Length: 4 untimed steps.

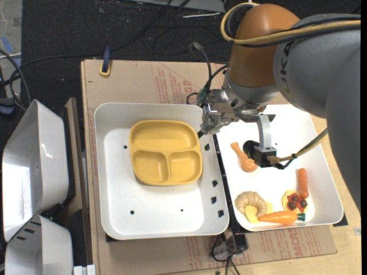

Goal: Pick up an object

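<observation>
Where the two white bins meet, the hand (207, 124) sits low by the upper right rim of the yellow divided plate (166, 152), which lies in the left bin (114, 211). Whether the hand is open or closed cannot be told. The right bin (324, 182) holds a toy drumstick (245, 158), croissant (251, 202), carrot (278, 216) and sausage (302, 182), all apart from the hand.
</observation>
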Each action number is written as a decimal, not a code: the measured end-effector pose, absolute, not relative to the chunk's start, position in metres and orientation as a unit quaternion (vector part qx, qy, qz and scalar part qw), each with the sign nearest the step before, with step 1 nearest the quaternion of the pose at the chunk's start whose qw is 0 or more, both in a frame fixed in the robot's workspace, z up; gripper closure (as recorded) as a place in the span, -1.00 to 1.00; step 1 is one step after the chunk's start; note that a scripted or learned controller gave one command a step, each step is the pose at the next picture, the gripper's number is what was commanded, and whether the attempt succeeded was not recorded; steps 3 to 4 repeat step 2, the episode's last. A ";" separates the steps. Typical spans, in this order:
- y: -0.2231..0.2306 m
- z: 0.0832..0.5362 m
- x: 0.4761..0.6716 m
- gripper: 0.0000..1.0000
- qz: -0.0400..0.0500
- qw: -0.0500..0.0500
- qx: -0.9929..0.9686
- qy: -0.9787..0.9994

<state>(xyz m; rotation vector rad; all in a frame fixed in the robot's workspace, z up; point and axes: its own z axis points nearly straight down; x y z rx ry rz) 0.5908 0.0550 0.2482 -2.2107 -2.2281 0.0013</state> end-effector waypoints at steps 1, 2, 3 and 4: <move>0.097 0.243 0.567 1.00 0.001 0.001 -0.705 -0.709; 0.095 0.243 0.568 -1.00 0.001 0.001 -0.707 -0.708; 0.095 0.243 0.568 -1.00 0.001 0.001 -0.707 -0.708; 0.095 0.243 0.568 -1.00 0.001 0.001 -0.707 -0.708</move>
